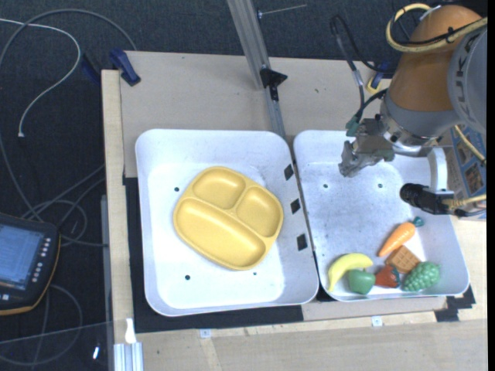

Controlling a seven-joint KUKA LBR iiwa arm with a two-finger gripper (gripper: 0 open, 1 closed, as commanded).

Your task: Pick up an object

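My gripper (pixel 349 165) hangs over the upper part of the right bin (pixel 340 207), well away from the toy food. Nothing shows between its fingers. The food lies in that bin's near right corner: a carrot (pixel 397 238), a yellow banana (pixel 345 267), a green apple (pixel 360 281), a red piece (pixel 385 277), a brown cracker-like piece (pixel 403 259) and green grapes (pixel 421 276).
The left bin (pixel 155 207) holds a yellow divided plate (pixel 227 217). A slanted metal pole (pixel 255 45) rises behind the bins. Black clips (pixel 295 205) sit along the seam between the bins. A black part of the arm (pixel 424 196) hangs over the right bin's right side.
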